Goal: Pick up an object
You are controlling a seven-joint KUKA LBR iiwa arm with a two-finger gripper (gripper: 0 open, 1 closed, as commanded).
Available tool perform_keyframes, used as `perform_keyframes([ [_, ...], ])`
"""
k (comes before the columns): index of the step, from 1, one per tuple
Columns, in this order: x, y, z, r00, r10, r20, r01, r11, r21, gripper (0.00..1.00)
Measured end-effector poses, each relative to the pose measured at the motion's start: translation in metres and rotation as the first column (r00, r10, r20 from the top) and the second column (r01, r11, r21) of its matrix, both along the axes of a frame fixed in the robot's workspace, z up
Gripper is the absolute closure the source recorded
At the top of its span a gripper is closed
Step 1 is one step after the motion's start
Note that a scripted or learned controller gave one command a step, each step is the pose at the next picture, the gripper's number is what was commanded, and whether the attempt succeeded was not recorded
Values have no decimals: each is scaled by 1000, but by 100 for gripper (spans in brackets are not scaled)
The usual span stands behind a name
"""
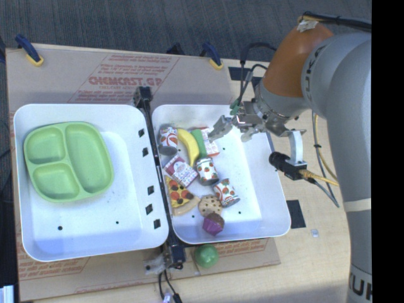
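From the green divided plate (68,161) in the left bin, across to the banana (188,145) among the right bin's toys, I'm mid-approach: my end effector (226,126), seemingly open and empty, must next descend onto it.

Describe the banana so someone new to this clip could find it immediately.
Find the right bin, crowded with toy food. Near its upper left lies the banana, a plain yellow curved piece beside a green one. Its neighbours are printed cans and packets; nothing else there is solid yellow.
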State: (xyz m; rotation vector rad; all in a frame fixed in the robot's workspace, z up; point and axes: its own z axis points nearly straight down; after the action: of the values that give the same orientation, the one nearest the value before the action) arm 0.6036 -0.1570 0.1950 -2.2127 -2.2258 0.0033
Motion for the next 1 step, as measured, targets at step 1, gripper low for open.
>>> perform_keyframes([
  [1, 3, 72, -4, 1000, 3, -3, -3, 1000, 0, 0],
])
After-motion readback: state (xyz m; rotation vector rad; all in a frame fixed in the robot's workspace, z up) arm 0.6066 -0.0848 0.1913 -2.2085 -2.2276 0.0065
